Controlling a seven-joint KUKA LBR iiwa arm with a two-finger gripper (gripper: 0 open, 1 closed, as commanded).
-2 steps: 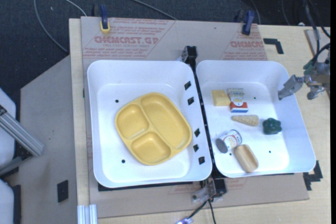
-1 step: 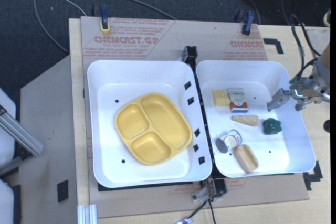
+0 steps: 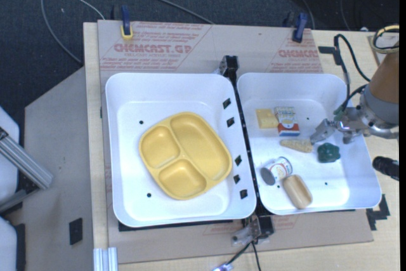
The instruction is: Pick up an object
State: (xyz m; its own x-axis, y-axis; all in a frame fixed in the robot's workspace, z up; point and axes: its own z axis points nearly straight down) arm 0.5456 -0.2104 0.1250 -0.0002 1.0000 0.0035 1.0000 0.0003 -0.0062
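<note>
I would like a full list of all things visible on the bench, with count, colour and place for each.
shallow plastic bin: 2, white, side by side
divided plastic plate: 1, yellow, left bin
square cracker-like piece: 1, yellow, right bin, far part
small carton: 1, white, red and blue, beside the cracker
flat beige piece: 1, below the carton
small lumpy object: 1, dark green, right bin
small round can: 1, white, near part
bread-roll shape: 1, tan, near edge
clamp: 2, blue, board's far edge
gripper: 1, grey, above right bin

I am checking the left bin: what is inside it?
The left bin holds one yellow divided plate, its three compartments bare. The bin floor under the plate is covered.
</note>
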